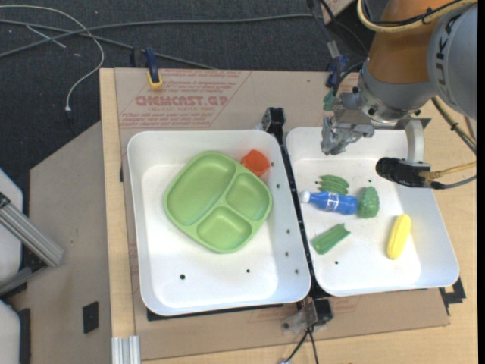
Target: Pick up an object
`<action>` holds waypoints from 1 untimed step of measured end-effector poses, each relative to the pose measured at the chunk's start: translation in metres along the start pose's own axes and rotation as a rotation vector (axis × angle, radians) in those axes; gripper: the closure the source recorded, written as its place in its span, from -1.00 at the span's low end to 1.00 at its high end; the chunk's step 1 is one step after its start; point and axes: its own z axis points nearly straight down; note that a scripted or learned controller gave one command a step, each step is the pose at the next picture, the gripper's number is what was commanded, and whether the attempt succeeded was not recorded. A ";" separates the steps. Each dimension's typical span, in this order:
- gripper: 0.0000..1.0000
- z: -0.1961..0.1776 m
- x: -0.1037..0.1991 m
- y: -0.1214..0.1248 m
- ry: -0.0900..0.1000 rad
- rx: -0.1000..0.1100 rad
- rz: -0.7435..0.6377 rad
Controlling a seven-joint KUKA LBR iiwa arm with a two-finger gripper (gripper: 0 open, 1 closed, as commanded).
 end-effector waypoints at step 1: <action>1.00 0.013 0.062 0.005 0.000 0.001 -0.001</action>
